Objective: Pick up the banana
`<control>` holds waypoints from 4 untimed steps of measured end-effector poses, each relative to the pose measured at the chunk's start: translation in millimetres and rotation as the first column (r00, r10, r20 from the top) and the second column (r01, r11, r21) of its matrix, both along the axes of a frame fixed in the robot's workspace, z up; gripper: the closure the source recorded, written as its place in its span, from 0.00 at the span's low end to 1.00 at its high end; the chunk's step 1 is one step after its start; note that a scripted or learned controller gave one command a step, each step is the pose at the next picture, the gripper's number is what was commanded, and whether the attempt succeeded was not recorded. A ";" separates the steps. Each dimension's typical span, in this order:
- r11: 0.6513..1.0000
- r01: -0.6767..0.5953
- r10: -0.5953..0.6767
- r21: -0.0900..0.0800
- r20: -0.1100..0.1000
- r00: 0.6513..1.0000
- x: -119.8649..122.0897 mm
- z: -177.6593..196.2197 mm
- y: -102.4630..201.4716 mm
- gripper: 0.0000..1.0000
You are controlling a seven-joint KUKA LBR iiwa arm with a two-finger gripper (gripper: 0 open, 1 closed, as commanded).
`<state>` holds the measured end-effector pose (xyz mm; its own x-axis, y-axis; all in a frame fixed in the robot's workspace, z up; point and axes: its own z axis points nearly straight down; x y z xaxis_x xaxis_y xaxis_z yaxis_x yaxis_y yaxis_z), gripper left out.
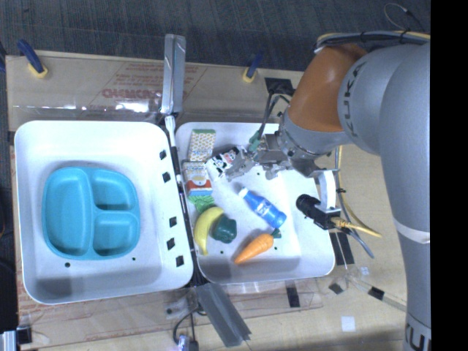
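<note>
Banana (pixel 205 227) lies in the right bin (pixel 316 258), near its lower left corner, close along the left wall, curved and running roughly top to bottom. A dark green object (pixel 224 229) sits just beside it on the right, seemingly touching. Carrot (pixel 254 246) lies to the right of that, orange body slanted, green top toward the upper right. A blue bottle (pixel 261 207) with a white cap lies tilted above the carrot, cap toward upper left.

Above the banana, along the same wall: a small carton (pixel 197 180) with red and green print, then a green-and-white box (pixel 202 143) at the bin's top. Print on both too small to read. A small black-and-white object (pixel 224 159) lies to their right.

Gripper (pixel 245 163) hangs over the upper middle of the right bin, well apart from the banana, near the black-and-white object. Whether the fingers are spread or closed cannot be told; nothing seen between them.

Left bin (pixel 29 196) holds a blue divided tray (pixel 91 212). Faint red lettering on the board (pixel 131 79) behind the bins, not legible. "KUKA" partly visible on the arm (pixel 380 57).
</note>
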<state>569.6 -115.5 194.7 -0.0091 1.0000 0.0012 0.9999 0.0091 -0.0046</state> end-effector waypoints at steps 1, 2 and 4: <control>0.998 -0.070 0.070 -0.001 0.004 0.998 15.4 -0.3 88.6 0.00; 1.000 0.014 -0.014 -0.001 0.000 1.000 -52.5 -3.6 95.1 0.00; 0.896 -0.444 0.444 0.002 -0.001 0.896 -89.1 -4.3 83.6 0.00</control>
<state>480.5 -31.9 190.5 -0.4522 0.8919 0.0035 0.8919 0.4522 -0.0057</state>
